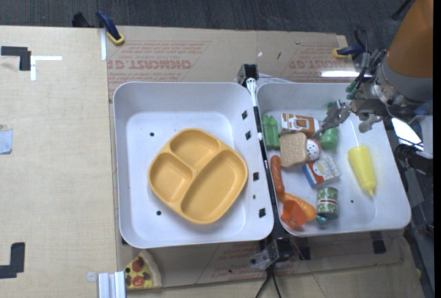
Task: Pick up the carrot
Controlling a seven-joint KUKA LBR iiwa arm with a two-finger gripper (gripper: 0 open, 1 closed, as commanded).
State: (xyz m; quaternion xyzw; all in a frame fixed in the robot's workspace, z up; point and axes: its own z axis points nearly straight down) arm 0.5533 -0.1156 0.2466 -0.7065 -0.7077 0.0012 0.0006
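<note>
Orange toy carrot [295,212]: lying in the right white bin [396,201], well below and left of the end effector [348,114]. Not picked up yet. Cannot tell how wide open. Nothing seen held. Reach and grab left to do.

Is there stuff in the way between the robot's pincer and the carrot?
Yes. The pincer is at the right bin's far end, the carrot near its front. A bread slice, small carton and can lie between.
</note>
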